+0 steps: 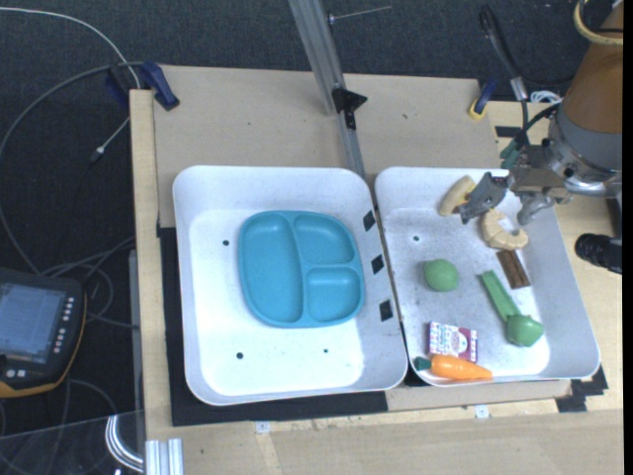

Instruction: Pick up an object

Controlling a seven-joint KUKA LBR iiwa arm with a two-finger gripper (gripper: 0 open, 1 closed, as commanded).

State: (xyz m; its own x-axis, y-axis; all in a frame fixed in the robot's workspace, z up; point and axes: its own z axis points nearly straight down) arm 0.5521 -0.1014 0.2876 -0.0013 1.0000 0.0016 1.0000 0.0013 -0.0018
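Observation:
My gripper (504, 206) hangs over the far part of the right bin (569, 295), open, its two dark fingers spread with nothing between them. A beige curved piece (501, 232) lies just below the fingertips. A pale banana-shaped piece (455, 195) lies just left of the left finger. Nearer the front are a brown bar (512, 267), a green ball (441, 274), a green scoop-shaped toy (512, 312), a pink box (451, 339) and an orange carrot (460, 368).
The left bin (203, 295) holds a blue divided plate (300, 267). A metal post (321, 47) rises at the back between the bins. Cables and a tablet (35, 325) lie off the bench at the left.

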